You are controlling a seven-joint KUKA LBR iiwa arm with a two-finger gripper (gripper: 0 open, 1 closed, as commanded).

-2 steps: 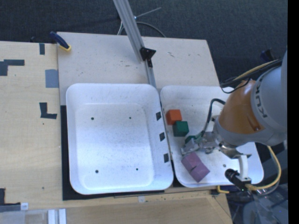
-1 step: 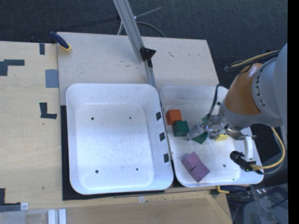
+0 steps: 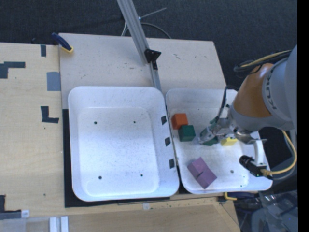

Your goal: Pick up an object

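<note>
The right bin [image 3: 193, 98] holds an orange block [image 3: 179, 120], with a dark green block [image 3: 187, 132] just in front of it. A purple block [image 3: 201, 172] lies near the bin's front wall. A small yellow piece [image 3: 229, 140] sits toward the right side. My gripper [image 3: 211, 136] is down low in this bin, between the green block and the yellow piece, close to both. A small greenish shape [image 3: 208, 141] shows right under it; what it is I cannot tell. The grey arm with its orange band [image 3: 251, 98] covers the bin's right part.
The left bin [image 3: 116, 93] stands beside the right one, their walls meeting at the middle. A slanted metal pole [image 3: 137, 28] crosses the bench at the back. A blue and yellow tool [image 3: 63, 42] lies far back left. Cables hang off the bench's right.
</note>
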